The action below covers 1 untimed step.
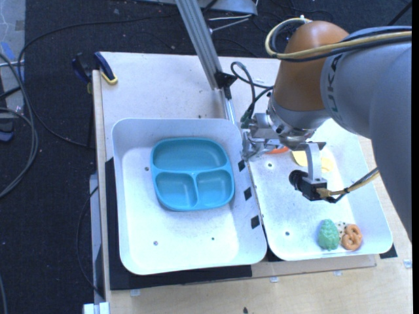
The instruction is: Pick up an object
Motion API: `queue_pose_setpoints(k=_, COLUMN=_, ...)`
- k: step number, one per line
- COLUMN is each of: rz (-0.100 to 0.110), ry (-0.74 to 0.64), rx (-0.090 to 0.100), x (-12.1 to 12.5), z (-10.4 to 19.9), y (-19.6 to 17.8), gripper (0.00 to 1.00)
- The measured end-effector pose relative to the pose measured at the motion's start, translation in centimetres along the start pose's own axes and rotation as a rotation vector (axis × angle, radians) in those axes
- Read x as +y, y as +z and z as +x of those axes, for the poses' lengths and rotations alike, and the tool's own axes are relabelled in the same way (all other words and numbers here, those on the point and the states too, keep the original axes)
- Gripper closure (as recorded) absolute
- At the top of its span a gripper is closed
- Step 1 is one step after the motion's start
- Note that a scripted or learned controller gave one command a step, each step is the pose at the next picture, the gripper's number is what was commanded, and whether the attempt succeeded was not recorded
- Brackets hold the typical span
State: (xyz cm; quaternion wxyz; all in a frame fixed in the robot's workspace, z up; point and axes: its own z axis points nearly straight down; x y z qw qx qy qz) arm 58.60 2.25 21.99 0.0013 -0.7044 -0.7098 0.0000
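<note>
**Gripper [253,150] low over the right bin [283,209], close to the wall shared with the left bin [183,235].**
Whether the gripper is released or clenched cannot be told, and nothing can be seen in its grasp. An orange piece [280,150] lies just beside it, with a yellow piece [328,166] beyond that, partly under the wrist. A green lump [328,234] and a pretzel [351,237] sit side by side, well away from it near the front rim. Across the wall from it lies a blue plate [193,174].

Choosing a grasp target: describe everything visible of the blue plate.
The blue plate is a rounded rectangle, plastic by its look, with a raised rim and three compartments: one long at the far side, two smaller nearer. It lies flat, right way up, in the left bin, touching only its floor.
</note>
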Motion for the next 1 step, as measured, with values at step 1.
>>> queue_pose_setpoints(k=1, rz=-0.001, ry=0.0, rx=0.0, x=0.0, z=4.72, y=0.46, gripper=1.0)
